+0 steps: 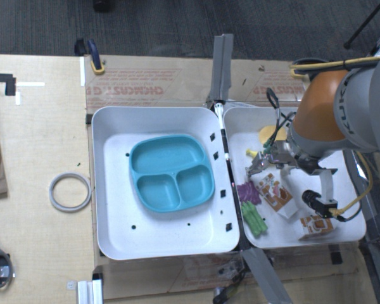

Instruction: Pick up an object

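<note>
A bench seen from above holds two shallow white bins side by side. The left bin (107, 220) contains a blue three-compartment tray (171, 173), lying slightly turned. The right bin (348, 232) holds a scatter of small things and is where the robot arm (342, 116) — grey, with an orange band above the wrist — reaches in from the right.

The gripper (261, 163) is low over the upper middle of the right bin, its dark metal tips just above a printed snack packet (273, 192) that lies flat on the bin floor. Whether the fingers are parted or closed cannot be told from this angle, and nothing is visibly held between them.

Other candidates lie near: a purple toy (247, 192) just left of the packet, a green toy (254, 220) below that, a yellow item (270, 133) partly hidden behind the wrist, and a second printed packet (316, 225) at the bin's lower right. All rest on the bin floor.

On progress — the approach looks done, since the gripper is down among the objects, but the pick itself is not: no object is lifted. What seems left is to close on something, most likely the packet beneath the tips, and raise it clear.

Outside the bins, a tape ring (70, 191) lies on the bench at left.
</note>
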`<state>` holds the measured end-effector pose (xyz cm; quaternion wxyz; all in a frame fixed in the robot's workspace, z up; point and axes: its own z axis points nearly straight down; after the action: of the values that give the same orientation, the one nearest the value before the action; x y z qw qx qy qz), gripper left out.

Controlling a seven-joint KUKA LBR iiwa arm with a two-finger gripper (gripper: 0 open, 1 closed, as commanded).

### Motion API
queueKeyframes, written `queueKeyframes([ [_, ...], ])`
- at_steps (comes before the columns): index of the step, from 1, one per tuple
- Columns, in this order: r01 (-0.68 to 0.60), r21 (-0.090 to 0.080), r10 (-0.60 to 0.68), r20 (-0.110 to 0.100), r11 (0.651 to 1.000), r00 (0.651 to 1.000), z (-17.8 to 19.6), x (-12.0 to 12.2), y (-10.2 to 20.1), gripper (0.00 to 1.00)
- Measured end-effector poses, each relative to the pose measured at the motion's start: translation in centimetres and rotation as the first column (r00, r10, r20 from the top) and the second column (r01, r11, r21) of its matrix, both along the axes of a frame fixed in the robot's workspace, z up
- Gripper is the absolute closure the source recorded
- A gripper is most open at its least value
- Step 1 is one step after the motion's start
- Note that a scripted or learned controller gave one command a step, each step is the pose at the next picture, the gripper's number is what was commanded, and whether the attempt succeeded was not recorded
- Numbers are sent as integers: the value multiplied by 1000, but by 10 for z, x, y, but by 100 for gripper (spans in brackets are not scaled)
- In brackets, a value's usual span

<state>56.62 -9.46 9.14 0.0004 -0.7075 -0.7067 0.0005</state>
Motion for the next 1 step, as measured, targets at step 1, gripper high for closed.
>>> queueKeyframes([
  [1,5,0,-5,-2,1000,1000,8,-1,-2,100],
])
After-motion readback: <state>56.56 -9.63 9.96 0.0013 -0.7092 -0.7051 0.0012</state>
